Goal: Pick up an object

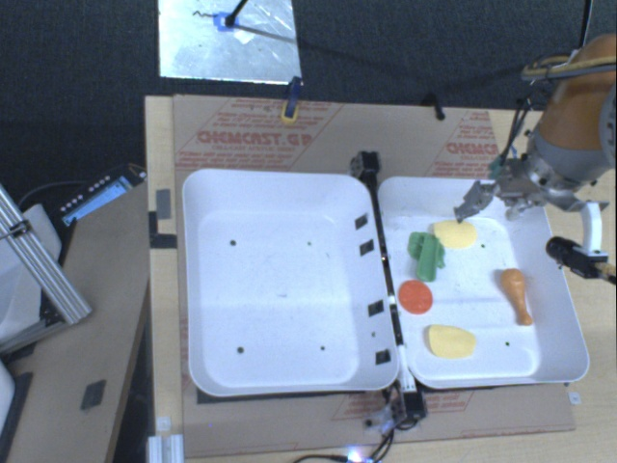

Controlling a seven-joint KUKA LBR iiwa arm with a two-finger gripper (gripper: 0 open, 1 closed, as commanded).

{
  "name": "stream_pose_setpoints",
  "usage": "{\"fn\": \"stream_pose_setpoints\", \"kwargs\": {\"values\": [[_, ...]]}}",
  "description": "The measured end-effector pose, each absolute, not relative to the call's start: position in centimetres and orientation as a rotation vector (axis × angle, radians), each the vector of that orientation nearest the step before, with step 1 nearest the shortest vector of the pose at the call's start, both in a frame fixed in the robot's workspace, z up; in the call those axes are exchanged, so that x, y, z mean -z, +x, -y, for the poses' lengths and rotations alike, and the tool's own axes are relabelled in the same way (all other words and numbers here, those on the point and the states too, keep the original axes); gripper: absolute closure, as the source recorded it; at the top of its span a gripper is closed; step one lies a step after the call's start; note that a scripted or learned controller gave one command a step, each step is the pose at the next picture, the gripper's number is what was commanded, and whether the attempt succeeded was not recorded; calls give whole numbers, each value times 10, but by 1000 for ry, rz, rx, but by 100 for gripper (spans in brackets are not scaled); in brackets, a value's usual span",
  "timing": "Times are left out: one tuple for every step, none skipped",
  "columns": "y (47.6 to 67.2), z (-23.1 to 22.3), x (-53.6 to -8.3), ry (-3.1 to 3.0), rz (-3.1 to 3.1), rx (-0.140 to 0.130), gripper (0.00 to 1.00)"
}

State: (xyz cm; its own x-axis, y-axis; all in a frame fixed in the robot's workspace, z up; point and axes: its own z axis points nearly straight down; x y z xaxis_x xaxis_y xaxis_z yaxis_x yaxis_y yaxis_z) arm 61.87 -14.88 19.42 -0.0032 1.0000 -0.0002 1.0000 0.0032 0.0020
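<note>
Just Above the Yellow Piece

Gripper (469, 206) hangs over the right bin (559, 355); whether it's released or clenched, I cannot tell. Directly below lies a smooth rounded yellow piece (455, 234), a knobbly green toy (425, 255) beside it.

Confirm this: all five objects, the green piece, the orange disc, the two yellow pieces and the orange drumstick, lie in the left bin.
Wrong bin. The camera view shows the green piece, orange disc, two yellow pieces and orange drumstick all lying in the right bin, not the left bin. The gripper sits at the right bin's far side, above the upper yellow piece.
</note>
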Motion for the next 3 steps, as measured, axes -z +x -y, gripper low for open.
{"fn": "stream_pose_setpoints", "kwargs": {"values": [[645,100,-210,2209,-2230,-7,0],[644,104,-220,2209,-2227,-7,100],[670,58,-226,2210,-2230,-7,100]]}}
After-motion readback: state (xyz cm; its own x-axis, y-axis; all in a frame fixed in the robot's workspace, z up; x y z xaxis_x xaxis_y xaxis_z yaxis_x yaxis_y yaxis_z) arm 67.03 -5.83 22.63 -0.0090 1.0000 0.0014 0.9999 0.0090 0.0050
